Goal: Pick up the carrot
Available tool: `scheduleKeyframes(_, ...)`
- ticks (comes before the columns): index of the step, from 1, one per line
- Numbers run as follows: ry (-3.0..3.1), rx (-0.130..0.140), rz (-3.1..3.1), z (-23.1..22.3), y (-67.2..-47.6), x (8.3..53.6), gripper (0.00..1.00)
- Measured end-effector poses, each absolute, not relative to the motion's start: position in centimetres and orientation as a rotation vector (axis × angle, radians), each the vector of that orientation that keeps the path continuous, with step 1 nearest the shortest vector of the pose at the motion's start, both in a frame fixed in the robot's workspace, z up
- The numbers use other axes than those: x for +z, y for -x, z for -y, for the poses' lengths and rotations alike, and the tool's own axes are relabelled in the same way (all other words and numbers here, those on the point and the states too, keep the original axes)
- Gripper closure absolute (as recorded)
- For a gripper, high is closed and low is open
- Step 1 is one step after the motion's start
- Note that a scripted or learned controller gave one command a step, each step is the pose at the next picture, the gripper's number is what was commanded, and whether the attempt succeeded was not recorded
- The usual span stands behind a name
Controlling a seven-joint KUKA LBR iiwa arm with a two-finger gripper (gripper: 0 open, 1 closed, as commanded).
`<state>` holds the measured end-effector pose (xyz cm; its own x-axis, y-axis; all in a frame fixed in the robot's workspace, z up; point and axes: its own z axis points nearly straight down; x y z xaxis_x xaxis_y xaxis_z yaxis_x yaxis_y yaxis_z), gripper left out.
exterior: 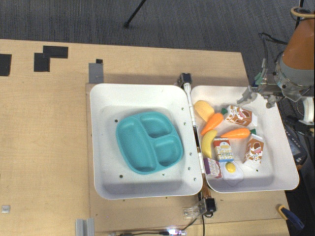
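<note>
Two orange carrots lie in the right bin (280, 132). One carrot (212, 122) is tilted beside a yellow lemon-like piece (203, 109). The other carrot (236, 133), with a green tip, lies across the bin's middle. My gripper (258, 99) hangs over the bin's far right corner, up and to the right of both carrots. It is open, with nothing between its fingers. The orange band of the arm (301, 48) rises above it.
Around the carrots lie a banana (208, 142), small cartons (239, 116) (224, 149) (255, 150), a purple packet (212, 167) and a fried egg (231, 169). The left bin (106, 132) holds a teal divided plate (149, 141). Cables lie off the bench at right.
</note>
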<state>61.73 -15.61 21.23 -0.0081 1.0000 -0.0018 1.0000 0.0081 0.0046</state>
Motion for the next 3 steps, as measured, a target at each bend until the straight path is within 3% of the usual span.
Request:
scheduleKeyframes(1,-2.263,0.007,-2.175,12.0,-55.7,10.9,0.0)
scheduleKeyframes(2,-2.674,0.002,-1.645,16.4,-58.3,8.5,0.0)
scheduleKeyframes(3,-2.686,0.005,-1.629,13.0,-54.9,8.6,0.0)
